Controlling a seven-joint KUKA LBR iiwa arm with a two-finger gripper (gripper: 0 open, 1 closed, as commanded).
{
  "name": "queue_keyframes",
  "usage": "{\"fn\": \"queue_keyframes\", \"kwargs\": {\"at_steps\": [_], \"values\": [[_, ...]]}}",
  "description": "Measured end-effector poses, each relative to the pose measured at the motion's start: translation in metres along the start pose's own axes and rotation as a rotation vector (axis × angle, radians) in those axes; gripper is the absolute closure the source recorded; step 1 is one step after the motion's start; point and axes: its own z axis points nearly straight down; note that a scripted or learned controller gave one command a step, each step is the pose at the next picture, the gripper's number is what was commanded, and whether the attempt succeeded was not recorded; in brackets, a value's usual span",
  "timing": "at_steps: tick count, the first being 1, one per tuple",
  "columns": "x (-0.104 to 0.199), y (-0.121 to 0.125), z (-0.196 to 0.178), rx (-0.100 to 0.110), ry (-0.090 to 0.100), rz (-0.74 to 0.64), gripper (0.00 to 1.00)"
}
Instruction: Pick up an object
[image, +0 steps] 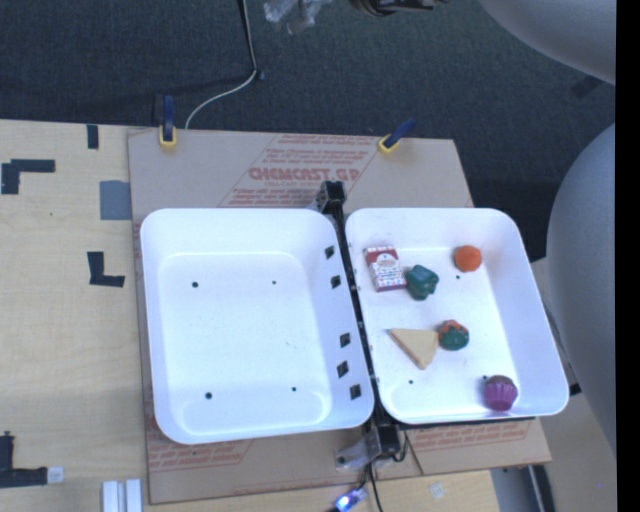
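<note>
Six small things lie in the right bin (530, 300): red carton (384, 268) nearest its left wall, orange ball (467, 259), green lump (421, 282), wedge (416, 346), purple ball (499, 392). Jaws' state: cannot tell.

grey arm (600, 300) along right edge (blurred), curved, raised

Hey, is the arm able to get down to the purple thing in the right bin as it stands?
Probably yes. The purple thing sits alone near the right bin's front corner, nothing over it; the close rim may crowd the gripper.
</note>
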Motion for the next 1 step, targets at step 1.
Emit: {"fn": "queue_keyframes", "kwargs": {"at_steps": [1], "values": [[0.0011,0.0006,-0.0096,-0.008,0.001,0.002,1.00]]}}
